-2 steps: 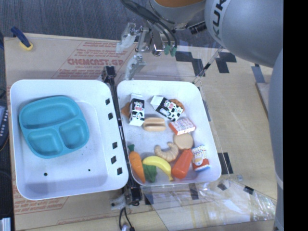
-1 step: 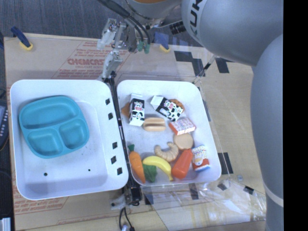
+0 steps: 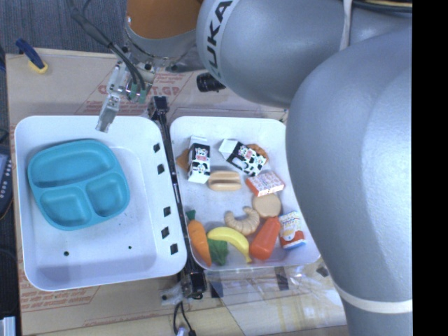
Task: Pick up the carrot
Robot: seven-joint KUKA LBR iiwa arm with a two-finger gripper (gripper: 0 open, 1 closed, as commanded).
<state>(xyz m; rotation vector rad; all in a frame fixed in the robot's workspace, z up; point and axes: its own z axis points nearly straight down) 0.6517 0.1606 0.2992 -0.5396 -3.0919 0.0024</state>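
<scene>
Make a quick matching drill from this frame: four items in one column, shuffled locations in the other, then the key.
Items
1. carrot
2. blue tray
3. banana
4. hot dog

Locations
A. left bin, on its own
B. right bin, at the near left corner by the divider
C. right bin, centre, just below the milk cartons
D. right bin, near edge, between the carrot and the red item

Pairs: 1-B, 2-A, 3-D, 4-C

The gripper sits over the far edge of the left bin, away from the carrot.
</scene>
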